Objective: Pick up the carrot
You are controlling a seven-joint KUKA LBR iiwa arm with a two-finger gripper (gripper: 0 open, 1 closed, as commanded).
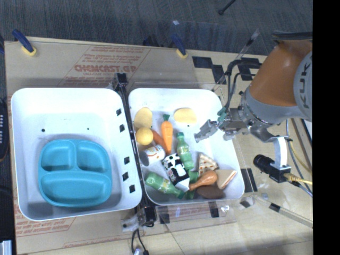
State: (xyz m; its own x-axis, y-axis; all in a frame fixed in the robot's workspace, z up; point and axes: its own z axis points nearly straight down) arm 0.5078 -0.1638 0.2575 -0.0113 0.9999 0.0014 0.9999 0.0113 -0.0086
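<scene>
The carrot (167, 135) is lying in the right bin (159, 95), touching a green bottle (184, 150) at its 4 o'clock. The gripper (204, 131) is hovering at the carrot's 3 o'clock, fingers apart, gripping nothing.

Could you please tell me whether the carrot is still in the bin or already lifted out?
In the bin: the carrot lies among the toys in the right bin, apart from the tool.
</scene>
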